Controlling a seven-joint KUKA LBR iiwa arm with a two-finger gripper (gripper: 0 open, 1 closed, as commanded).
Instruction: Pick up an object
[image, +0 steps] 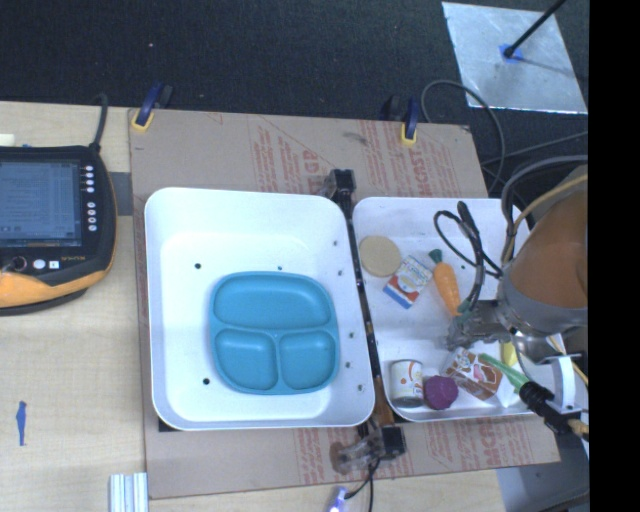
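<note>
The room light is even and fairly bright, coming from overhead. The left bin (170, 300) glares nearly pure white along its left wall, while a soft grey shadow lies inside its upper wall. The blue tray (272, 330) shows faint sheen on its dividers. The floor beyond the bench's far edge is dark and grainy. Small things in the right bin (400, 215) look soft, their labels unreadable. The arm (550, 265) at the right edge is blurred.
</note>
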